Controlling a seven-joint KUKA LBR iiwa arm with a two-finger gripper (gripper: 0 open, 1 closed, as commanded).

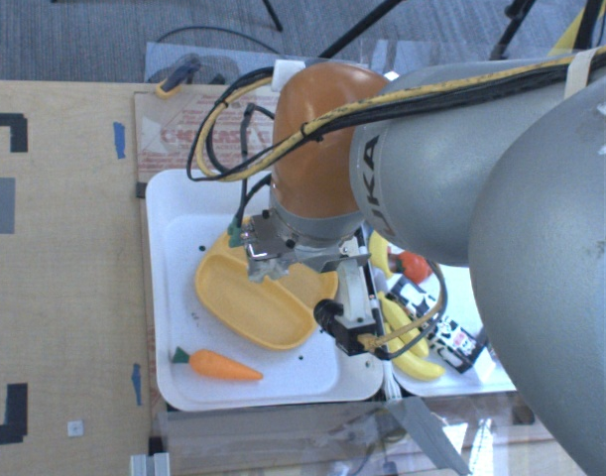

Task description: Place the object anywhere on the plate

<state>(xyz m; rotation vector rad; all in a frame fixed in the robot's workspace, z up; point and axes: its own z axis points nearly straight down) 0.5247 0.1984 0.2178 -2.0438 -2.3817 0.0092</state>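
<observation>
Starting at the near edge of the left bin [169,266], a carrot [219,366] lies on the white floor, just in front of the yellow plate [253,305] and apart from it. The plate sits tilted across the middle of that bin, and nothing rests on its bare part. Above the plate's far right rim hangs the gripper [283,266], hidden under the wrist and the orange band [317,137], so I cannot tell how it is set or whether it carries anything. To the right, in the other bin [461,385], a banana [412,350] lies among a few small items too cluttered to name. Which piece is the task's object is not certain from this slant; the carrot is the likely one, since it lies nearest the plate. If so, the move wanted is a short shift toward the near edge, a straight drop over the carrot's thick middle, and a lift high enough to clear the plate's raised rim before release over its centre. Behind the bins, cables [218,127] loop over the far bench.
</observation>
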